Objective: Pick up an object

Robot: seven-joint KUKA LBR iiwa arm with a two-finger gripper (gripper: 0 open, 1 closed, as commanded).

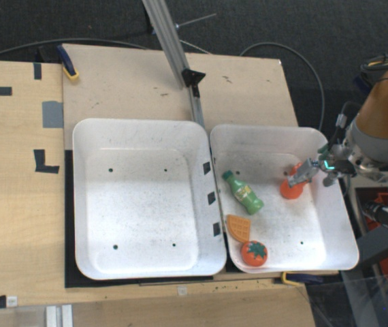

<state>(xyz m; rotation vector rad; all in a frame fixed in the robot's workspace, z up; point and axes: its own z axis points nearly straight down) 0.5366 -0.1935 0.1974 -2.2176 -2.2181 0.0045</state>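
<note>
Two white bins side by side on bench: left bin (143,196), right bin (282,196). In right bin: green bottle (243,192) lying tilted, orange wedge-shaped item (238,227), red tomato-like item (254,252) near front wall, red-orange object (291,187). Gripper (308,170) at right, directly above and touching red-orange object; grasp not discernible.

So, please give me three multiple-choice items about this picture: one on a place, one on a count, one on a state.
1. Where does the green bottle lie?
A. left bin
B. right bin
C. on the bench

2. How many objects are in the right bin?
A. two
B. four
C. six

3. How does the green bottle rest?
A. lying on its side
B. standing upright
C. lifted in the air

Answers:
1 B, it lies near that bin's left wall.
2 B, bottle, orange round object, waffle-like piece, tomato.
3 A, its length runs along the floor.
</note>
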